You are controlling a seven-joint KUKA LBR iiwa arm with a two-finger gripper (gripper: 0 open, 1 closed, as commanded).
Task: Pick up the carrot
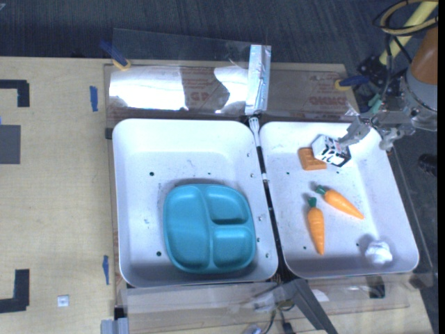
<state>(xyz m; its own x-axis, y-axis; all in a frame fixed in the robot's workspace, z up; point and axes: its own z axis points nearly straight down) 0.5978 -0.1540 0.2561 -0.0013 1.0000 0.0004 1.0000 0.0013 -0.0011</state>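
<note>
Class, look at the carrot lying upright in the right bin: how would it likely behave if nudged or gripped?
The carrot looks like a stiff moulded toy, so probably light and rigid. Its round taper suggests it may roll or pivot when pushed. The smooth skin might slip from a pinch near the narrow tip.

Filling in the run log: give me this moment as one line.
task: pick up carrot | end effector: over right bin, rear, near orange block | carrots: two, lying in right bin, ungrasped | left bin: teal tray

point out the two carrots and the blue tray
upright carrot (pixel 316 229), camera view, middle of its orange body
slanted carrot (pixel 342 202), camera view, middle of its orange body
blue tray (pixel 207 226), camera view, ridge between its compartments
</note>
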